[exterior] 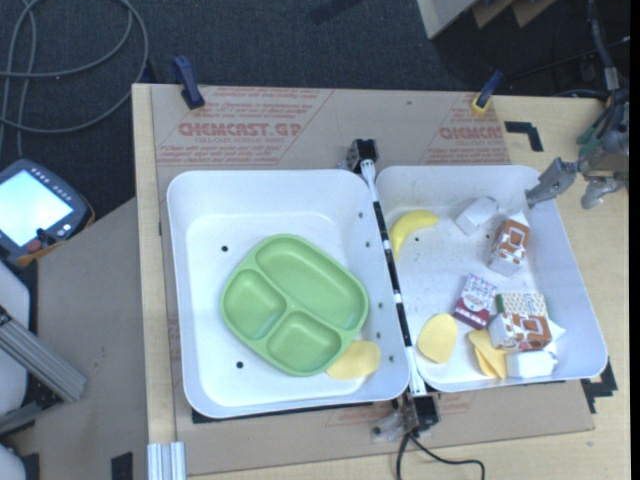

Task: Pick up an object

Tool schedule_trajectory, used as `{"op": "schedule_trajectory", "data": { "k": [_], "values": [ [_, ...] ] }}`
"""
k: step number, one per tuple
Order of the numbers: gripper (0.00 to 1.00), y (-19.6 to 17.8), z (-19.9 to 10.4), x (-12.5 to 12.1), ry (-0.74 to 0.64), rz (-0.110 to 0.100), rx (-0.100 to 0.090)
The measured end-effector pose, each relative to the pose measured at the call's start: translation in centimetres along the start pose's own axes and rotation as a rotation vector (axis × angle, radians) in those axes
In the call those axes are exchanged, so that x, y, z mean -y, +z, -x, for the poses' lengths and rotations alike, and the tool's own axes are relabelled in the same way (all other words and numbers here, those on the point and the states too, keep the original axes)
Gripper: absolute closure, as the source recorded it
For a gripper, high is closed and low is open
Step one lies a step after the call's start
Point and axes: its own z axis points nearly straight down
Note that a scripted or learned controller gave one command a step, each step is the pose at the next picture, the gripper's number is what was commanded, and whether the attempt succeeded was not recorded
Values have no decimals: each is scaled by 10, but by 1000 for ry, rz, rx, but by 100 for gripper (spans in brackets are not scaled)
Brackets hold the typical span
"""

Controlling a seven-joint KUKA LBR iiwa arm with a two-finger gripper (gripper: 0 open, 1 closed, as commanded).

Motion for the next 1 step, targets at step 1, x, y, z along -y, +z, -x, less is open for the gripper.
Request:
{"op": "schedule_trajectory", "data": {
  "k": [1],
  "values": [
    [0,90,-11,-31,-1,-1,-1]
  ]
}}
